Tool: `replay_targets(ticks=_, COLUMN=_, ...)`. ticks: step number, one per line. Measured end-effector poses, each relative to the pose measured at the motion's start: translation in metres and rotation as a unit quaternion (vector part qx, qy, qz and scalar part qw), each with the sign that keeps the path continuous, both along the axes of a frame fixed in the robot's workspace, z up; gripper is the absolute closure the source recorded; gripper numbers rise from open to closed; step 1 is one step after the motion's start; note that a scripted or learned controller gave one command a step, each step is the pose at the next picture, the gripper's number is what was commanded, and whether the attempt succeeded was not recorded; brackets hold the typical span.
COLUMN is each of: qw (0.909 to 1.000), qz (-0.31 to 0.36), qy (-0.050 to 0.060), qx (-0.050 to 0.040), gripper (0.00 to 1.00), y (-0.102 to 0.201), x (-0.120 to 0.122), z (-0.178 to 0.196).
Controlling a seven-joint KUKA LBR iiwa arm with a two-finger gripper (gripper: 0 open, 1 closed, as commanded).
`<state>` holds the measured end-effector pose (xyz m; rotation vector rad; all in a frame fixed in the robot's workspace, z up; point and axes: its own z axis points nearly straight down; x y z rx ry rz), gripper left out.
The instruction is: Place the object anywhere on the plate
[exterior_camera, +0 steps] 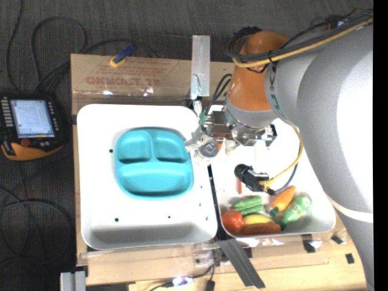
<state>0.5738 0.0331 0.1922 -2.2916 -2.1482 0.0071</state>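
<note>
The gripper hangs over the seam between the two bins, just beside the blue divided plate – whether its fingers are parted or closed, I cannot tell. Toy vegetables sit heaped in the right bin.

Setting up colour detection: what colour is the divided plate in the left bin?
Turquoise blue divided plastic plate, clearest in the camera view.

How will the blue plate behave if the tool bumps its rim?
The blue plate lies flat and wide in the left bin, so it probably won't tip. On that smooth white floor it likely slides. It looks like light moulded plastic with three compartments, probably stiff.
</note>
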Motion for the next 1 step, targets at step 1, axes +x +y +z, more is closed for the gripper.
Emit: replay_targets(ticks=1, qw=0.9998, qz=-0.019, qy=-0.005, qx=-0.0106, gripper=0.00, y=0.0435, x=-0.0475, z=-0.0445)
